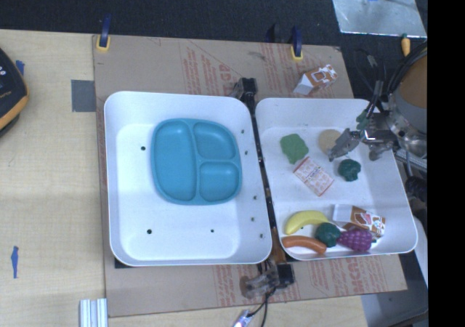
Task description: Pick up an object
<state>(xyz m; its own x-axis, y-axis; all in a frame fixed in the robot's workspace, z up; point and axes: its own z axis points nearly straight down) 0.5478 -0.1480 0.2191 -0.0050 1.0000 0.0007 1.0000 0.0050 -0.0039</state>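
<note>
A cardboard-covered bench (182, 64) holds 2 white bins. The left bin (123, 231) holds a blue divided plate (195, 160). Over the right bin (403, 195), the gripper (347, 145) hangs open, gripping nothing, near a dark green toy (349, 169).

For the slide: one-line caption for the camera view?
Gripper hovers over the right bin of toy food; blue divided plate sits in the left bin.

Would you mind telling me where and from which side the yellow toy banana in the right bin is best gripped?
Probably across the middle of the yellow toy banana, from straight above. It lies flat, its curved body narrowest across. The orange toy sausage and dark green toy crowd its near side, so the fingers should close across its width.
</note>
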